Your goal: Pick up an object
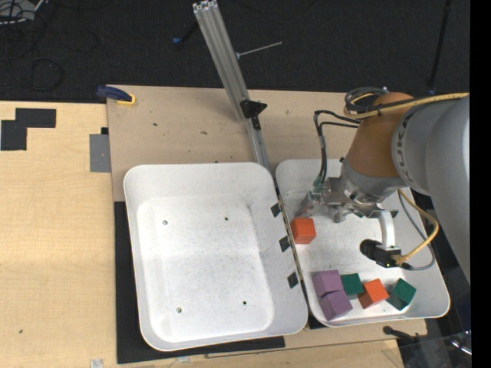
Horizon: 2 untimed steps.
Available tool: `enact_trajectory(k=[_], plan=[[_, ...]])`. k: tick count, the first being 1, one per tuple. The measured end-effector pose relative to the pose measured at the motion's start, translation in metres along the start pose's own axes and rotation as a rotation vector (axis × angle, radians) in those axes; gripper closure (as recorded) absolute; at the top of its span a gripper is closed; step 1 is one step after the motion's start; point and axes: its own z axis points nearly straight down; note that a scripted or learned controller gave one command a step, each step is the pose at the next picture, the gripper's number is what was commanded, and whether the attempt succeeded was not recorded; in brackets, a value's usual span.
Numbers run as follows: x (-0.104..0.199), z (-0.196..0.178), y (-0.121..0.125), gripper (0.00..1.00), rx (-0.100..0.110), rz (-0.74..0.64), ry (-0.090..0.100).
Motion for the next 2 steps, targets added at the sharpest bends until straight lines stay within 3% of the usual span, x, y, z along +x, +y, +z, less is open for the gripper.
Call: enact_trajectory(k=[1,2], plan=[[-0.002,-0.010,0.000,1.00,0.000,0.009,0.001],[-0.009,-0.056,-0.005,1.00,-0.003,0.003,-0.001]])
